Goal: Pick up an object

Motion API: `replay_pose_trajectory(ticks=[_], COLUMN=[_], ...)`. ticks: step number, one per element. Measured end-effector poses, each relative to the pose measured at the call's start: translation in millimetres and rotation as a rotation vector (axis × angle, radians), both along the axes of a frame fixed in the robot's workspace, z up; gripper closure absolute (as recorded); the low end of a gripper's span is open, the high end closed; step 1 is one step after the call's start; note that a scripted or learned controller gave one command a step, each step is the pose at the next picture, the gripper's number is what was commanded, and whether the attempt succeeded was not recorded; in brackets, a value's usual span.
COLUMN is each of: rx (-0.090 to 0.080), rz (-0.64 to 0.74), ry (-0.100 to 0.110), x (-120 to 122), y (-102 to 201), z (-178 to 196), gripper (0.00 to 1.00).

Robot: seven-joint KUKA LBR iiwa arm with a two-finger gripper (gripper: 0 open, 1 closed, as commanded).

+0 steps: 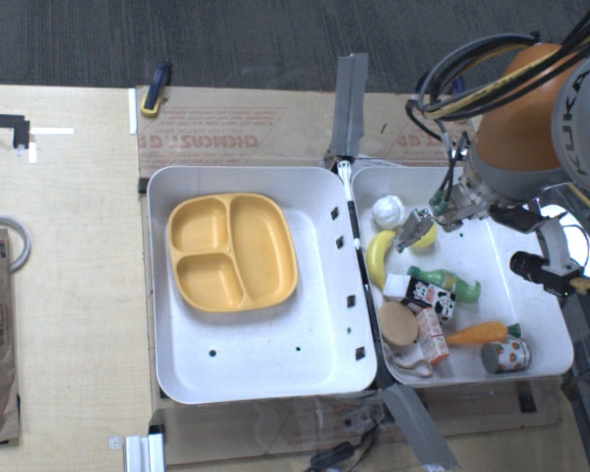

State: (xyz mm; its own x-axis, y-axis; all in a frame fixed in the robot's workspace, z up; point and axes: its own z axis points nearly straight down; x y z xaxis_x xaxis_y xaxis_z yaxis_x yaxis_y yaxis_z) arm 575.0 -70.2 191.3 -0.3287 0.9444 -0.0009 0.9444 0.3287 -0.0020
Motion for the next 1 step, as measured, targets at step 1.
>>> replay_pose_trajectory(ticks=[1], rx=[0.001], rz=[0.286], ry=[-0.001], x=[-51.0], y=[-29.8], z=[-3.1], gripper=[0.0])
